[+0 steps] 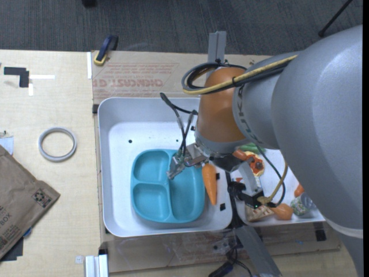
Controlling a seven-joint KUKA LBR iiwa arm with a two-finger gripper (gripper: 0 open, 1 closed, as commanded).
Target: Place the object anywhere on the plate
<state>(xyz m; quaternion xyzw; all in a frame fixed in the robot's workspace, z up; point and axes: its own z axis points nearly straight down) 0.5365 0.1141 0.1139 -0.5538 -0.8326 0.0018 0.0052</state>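
Camera view: the grey arm with its orange band reaches in from the right and hangs over the left white bin (109,154), where the blue divided plate (151,190) lies. The hand (177,167) sits low at the plate's right-hand compartment, near the inner ridge; whether it is spread or closed I cannot tell, and nothing can be made out in its grip. An orange carrot (210,184), likely the object, lies along the plate's right rim, partly over the edge, pointing down toward the bin floor. The right bin (311,217) holds other food pieces.

The risk, as I judge it: the carrot rests on the rim rather than inside a compartment, so a brush from the hand or wrist cables as the arm lifts could roll it off onto the bin floor, leaving the placement failed
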